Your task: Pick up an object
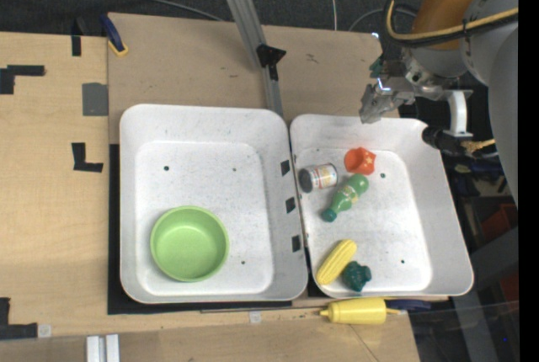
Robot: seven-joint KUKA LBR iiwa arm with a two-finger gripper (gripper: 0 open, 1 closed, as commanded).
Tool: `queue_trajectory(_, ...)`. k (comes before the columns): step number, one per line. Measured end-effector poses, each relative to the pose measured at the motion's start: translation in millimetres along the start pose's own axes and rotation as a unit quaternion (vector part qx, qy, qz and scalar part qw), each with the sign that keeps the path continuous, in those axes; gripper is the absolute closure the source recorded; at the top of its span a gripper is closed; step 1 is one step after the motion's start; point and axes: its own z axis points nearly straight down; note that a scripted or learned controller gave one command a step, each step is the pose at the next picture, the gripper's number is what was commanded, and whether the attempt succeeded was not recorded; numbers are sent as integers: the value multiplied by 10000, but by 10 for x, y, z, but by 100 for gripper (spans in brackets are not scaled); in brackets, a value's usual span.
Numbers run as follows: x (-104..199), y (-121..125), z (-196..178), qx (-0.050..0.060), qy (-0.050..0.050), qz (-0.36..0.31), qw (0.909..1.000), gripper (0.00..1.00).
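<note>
Fingers (375, 108) are poised above the right white bin's (438, 209) far rim; their spacing cannot be told. Approach stage is judged; descent onto the orange plastic cup (360, 159) is needed.

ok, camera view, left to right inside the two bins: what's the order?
Round green plastic bowl in the left white bin → small metal can lying on its side → yellow toy corn cob → orange toy cup, these three in the right white bin.
</note>
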Motion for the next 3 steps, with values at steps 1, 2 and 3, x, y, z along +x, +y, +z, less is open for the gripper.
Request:
queue_trajectory(1,468,-27,-109,2,7,-22,10000,100)
queue_trajectory(2,960,-70,-33,18,4,-21,10000,100)
queue_trajectory(3,1467,-162,26,21,6,-23,10000,100)
